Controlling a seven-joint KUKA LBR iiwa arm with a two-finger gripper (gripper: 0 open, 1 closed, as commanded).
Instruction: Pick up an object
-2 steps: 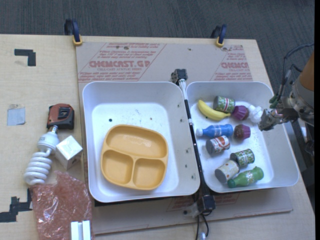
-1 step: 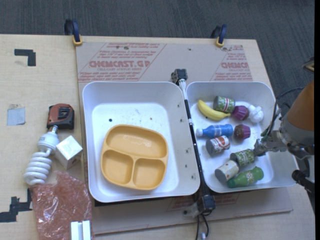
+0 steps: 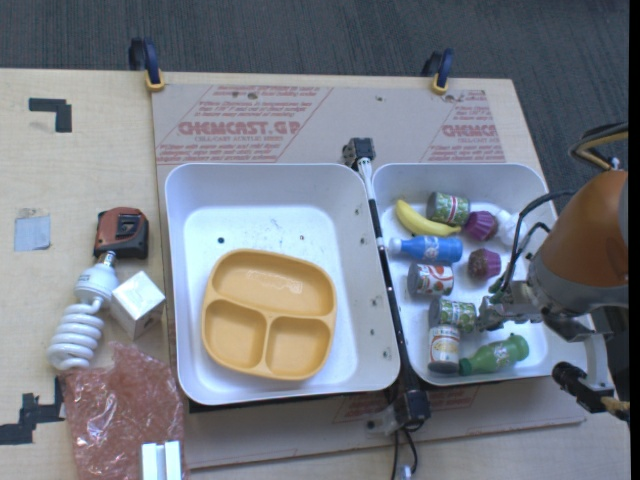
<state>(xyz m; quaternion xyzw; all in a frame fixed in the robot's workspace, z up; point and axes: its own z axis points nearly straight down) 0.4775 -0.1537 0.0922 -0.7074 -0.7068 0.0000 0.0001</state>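
The divided tray (image 3: 268, 312) lies in the left bin (image 3: 190, 268); the banana (image 3: 422, 219), cans and bottles crowd the right bin (image 3: 535, 183), the gripper (image 3: 497, 308) apparently over them.

Claw (image 3: 492, 313) hangs in the right bin (image 3: 530, 183) by a can (image 3: 455, 314).

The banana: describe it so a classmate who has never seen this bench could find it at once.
Look in the right-hand white bin, among the small toy groceries. Near its far edge lies the banana, beside a green-labelled can and above a blue bottle. It alone is curved and plain yellow.
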